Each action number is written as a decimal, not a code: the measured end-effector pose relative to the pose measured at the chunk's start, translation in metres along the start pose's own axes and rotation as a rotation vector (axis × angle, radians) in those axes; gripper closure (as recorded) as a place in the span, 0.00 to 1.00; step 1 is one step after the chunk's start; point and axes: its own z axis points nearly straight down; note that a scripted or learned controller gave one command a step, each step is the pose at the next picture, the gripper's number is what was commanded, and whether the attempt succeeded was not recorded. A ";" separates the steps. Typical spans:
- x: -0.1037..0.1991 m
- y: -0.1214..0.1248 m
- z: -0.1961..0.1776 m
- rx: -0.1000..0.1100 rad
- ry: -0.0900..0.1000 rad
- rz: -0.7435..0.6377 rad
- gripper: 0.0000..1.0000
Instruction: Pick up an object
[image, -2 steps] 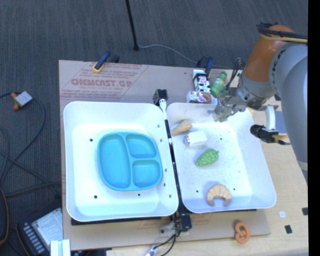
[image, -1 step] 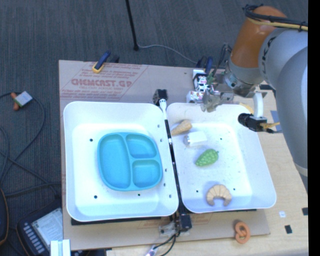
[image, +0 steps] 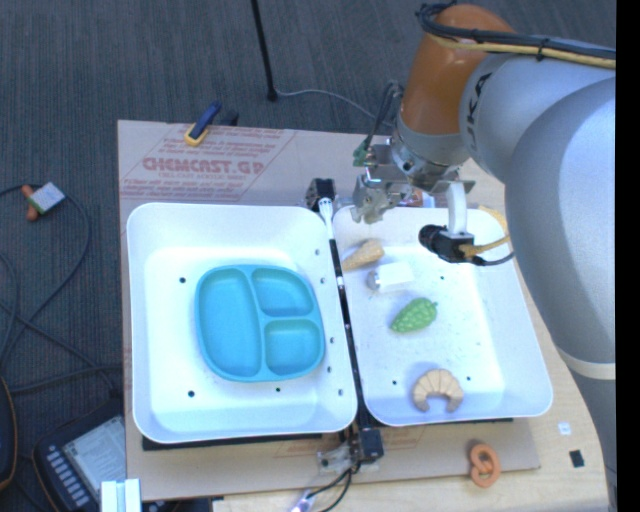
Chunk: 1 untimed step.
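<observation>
Entry, working from the near edge outward.

An orange ring-shaped toy (image: 484, 464) is lying on the cardboard-covered worktop (image: 150, 140), outside both bins, so I am not counting it as a candidate.

In the right white bin (image: 490, 335) four loose things are sitting apart from one another. A tan plastic croissant (image: 438, 389) is nearest. Beyond it are a green knobbly bunch-shaped toy (image: 413, 315), a small white block (image: 392, 273) and a tan bread-like wedge (image: 363, 254). The wedge is lying close to the wall shared with the left white bin (image: 170, 250), which is carrying a blue divided plastic plate (image: 262, 322).

My claw (image: 375, 205) is hanging over the right bin's far left corner, just beyond the wedge, so I am judging the wedge the likeliest target. Whether the claw is wide or narrow I cannot tell, and I am claiming no hold.

Obstacles: the shared wall is crowding the wedge on one side and the white block is sitting near it on the other.

Farthest out, a blue-and-yellow marker-like tool (image: 203, 121) is lying at the worktop's far edge.
</observation>
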 end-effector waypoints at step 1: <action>0.065 -0.065 0.004 0.001 -0.001 0.001 1.00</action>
